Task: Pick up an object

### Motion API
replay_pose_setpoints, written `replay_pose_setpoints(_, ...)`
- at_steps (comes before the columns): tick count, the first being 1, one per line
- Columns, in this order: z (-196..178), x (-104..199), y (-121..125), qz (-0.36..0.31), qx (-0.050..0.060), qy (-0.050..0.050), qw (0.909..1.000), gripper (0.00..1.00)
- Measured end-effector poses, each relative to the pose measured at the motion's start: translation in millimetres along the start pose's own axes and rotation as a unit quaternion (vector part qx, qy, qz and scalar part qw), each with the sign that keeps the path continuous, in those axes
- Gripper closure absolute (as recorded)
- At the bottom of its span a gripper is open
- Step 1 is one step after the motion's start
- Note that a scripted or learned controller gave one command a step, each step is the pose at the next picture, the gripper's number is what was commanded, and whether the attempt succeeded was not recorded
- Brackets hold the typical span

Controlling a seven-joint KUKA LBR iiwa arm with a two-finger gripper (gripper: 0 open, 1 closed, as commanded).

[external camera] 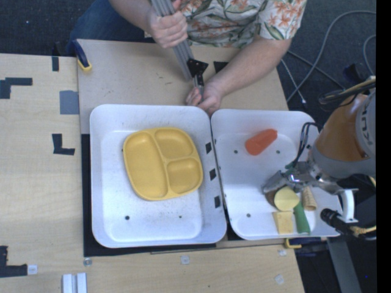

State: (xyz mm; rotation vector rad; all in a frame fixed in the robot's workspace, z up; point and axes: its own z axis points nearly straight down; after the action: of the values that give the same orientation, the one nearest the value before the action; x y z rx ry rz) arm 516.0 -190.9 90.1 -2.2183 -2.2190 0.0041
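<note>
In the right bin (241, 182), near its front right corner, a small pile of objects lies together: a round pale-yellow piece (285, 199), a green stick (301, 218), a yellow block (284, 222) and a tan piece (309, 198). My gripper (282, 184) hangs low over this pile, right at the far edge of the round yellow piece. The grey arm with its orange band (342, 140) comes in from the right. An orange-red carrot-shaped object (261, 141) lies apart, toward the far side of the same bin.
A yellow divided plate (162, 162) sits in the left bin (101, 182). A person leans over the far side of the bench, with one hand (204, 97) at the bins' far rim and the other holding a grey pole (170, 23). Cables trail at the right.
</note>
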Motion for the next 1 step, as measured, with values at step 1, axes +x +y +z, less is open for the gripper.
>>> replay_pose_setpoints(1, -13.6, 0.1, 1.4, -0.001, -0.002, -0.001, 1.0, 1.0)
